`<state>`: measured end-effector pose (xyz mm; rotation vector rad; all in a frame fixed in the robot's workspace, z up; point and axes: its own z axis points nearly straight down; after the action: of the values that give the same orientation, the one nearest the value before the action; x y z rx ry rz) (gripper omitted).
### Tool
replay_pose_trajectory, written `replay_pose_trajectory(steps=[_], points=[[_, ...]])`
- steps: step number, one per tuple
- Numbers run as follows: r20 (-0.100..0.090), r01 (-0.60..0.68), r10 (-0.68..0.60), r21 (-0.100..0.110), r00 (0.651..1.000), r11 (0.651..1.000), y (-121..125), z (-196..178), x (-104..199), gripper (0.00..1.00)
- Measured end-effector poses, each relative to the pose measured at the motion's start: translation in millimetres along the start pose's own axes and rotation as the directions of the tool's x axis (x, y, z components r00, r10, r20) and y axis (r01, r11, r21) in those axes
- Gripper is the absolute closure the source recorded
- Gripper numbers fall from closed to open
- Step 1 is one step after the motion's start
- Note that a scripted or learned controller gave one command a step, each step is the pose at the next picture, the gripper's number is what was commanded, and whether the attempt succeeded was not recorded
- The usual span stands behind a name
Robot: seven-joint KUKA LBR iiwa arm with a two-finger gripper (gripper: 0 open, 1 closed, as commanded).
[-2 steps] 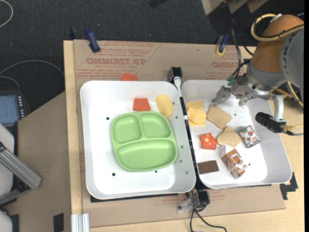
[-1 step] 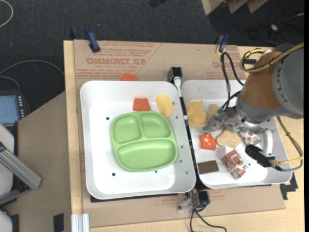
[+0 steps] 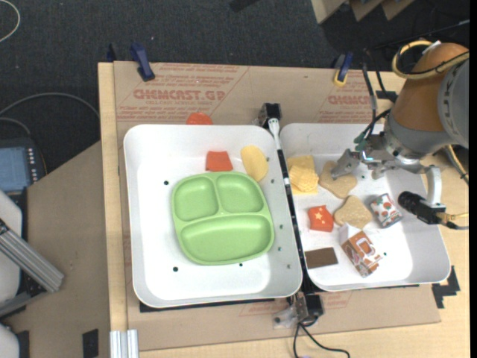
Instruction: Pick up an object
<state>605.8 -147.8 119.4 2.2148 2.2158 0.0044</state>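
gripper: the gripper (image 3: 350,166) hangs low over the far part of the right bin (image 3: 425,263); how wide it is spread cannot be told from this angle, and nothing is seen held in it.
likely target: the tan slice (image 3: 337,186), flat on the bin floor just under and in front of the gripper; this is a judgement from nearness.
neighbours: a yellow waffle (image 3: 303,176) just beside the slice on its left, a red block (image 3: 320,218) and a second tan piece (image 3: 352,213) nearer the camera, a small carton (image 3: 363,250) and a brown slab (image 3: 321,257) nearest.
left bin: the left bin (image 3: 149,162) holds a green plate (image 3: 222,218), an orange block (image 3: 218,160) and a yellow lump (image 3: 254,162), well apart from the gripper.
handling: the slice looks light, thin and probably stiff, maybe smooth plastic; lying flat, it offers little height.
where to hold: across its narrow width, at opposite edges, pressed close to the floor.
risk: it may slide or tip out.
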Motion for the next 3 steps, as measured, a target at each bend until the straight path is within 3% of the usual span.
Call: replay_pose_trajectory(steps=[1, 2, 3], points=[[-0.007, -0.002, 0.002, 0.014, 1.0, 1.0, -40, 36, 19, 0.0], [0.0, 0.002, -0.002, -0.004, 1.0, 1.0, 40, -15, 2, 0.0], [-0.006, -0.002, 0.002, 0.015, 1.0, 1.0, -16, 37, 29, 0.0]])
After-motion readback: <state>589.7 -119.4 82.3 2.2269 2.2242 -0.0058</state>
